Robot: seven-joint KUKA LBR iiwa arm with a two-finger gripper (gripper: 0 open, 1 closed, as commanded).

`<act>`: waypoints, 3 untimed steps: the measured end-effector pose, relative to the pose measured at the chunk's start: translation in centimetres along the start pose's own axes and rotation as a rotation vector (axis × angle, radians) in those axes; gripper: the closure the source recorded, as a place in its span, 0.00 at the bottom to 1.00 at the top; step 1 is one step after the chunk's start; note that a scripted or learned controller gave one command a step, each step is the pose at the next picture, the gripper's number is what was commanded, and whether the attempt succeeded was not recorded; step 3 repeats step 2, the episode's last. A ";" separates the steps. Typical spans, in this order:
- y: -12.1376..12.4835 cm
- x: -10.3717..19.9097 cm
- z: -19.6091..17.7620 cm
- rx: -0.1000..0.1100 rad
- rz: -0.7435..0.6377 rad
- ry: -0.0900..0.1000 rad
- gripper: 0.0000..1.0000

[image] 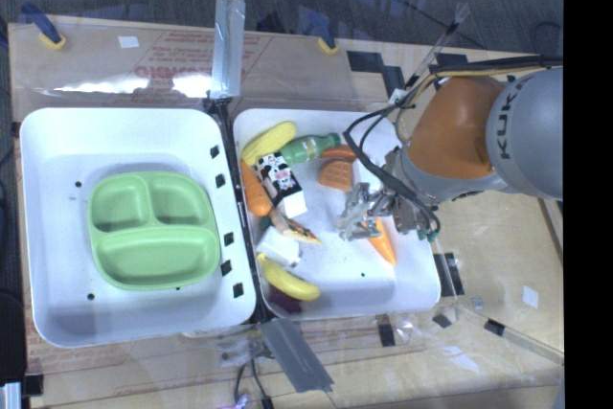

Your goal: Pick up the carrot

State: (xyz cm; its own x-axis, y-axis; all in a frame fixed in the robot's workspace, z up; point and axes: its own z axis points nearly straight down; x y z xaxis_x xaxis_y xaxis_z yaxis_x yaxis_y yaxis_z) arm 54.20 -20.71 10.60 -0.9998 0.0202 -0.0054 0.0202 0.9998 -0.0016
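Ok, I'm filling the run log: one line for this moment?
task: pick up carrot | gripper: low in right bin | carrot: on bin floor beside gripper | grasp: not confirmed

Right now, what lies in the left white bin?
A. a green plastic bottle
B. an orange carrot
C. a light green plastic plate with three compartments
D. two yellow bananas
C: the light green plastic plate with three compartments sits alone in the left white bin, while the food items lie in the right white bin.
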 end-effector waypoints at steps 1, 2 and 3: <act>0.2 -0.2 -1.1 0.001 -0.009 -0.003 1.00; 5.7 1.1 -5.6 -0.002 0.105 0.001 1.00; 5.7 1.1 -5.6 -0.002 0.105 0.001 1.00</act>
